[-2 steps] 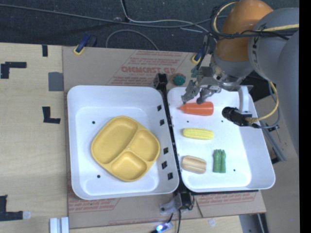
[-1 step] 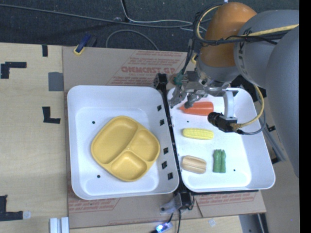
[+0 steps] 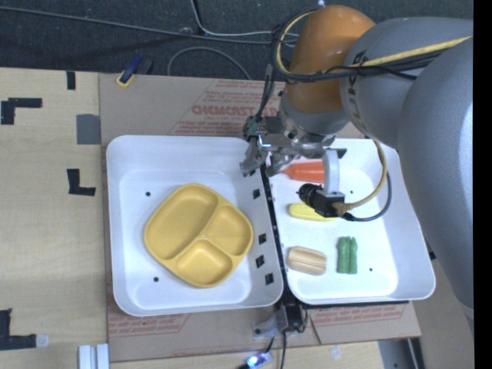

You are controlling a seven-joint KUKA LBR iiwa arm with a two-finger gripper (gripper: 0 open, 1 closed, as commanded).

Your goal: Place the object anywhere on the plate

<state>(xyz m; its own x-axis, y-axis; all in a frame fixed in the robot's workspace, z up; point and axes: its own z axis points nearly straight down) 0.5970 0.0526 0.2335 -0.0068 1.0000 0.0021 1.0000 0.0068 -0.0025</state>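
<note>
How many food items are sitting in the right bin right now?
4. A carrot near the far edge by the claw, a banana mid-bin, a bread roll near the front, and asparagus beside it. The arm may hide more.

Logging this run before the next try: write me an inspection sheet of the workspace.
Surface: two white bins side by side, left bin, right bin, on a cardboard sheet.
Job's things: yellow plate in the left bin, bare.
Clutter: right bin holds a carrot, banana, bread roll, green vegetable.
Tool: tool at the bins' shared wall, far end; finger state unclear.
Cables: yellow cable on the arm.
Surroundings: dark carpet behind the bench.
</note>
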